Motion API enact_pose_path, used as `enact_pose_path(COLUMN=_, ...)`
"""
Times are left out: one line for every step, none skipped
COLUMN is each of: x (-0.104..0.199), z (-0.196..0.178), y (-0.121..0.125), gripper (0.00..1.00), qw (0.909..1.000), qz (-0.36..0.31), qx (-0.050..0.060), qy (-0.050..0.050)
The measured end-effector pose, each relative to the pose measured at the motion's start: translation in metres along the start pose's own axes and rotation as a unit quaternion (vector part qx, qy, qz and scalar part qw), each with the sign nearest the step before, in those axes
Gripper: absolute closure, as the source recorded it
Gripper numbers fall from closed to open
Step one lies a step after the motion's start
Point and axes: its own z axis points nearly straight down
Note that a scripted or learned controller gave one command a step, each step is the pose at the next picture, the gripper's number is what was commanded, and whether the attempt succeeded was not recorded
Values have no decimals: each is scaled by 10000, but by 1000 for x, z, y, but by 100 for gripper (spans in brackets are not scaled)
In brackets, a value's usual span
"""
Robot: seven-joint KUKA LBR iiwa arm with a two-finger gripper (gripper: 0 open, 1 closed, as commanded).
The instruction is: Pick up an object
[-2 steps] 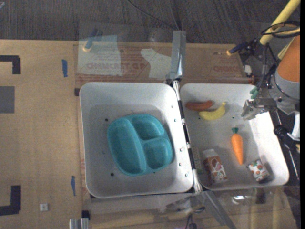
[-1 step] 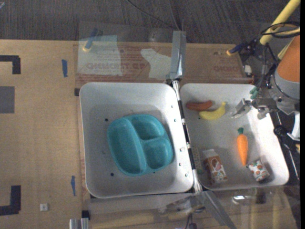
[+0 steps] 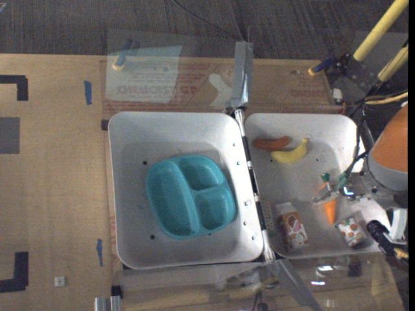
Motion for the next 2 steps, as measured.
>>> enact_pose_path(x=-3, z=-10, y=-1, gripper=100, qw=10000, qz=30, qx=-9, qy=-7)
enact_pose_path(x=57, z=-118, y=25, gripper=100, qw=9994, qz=-352, qx=-2, qy=-4)
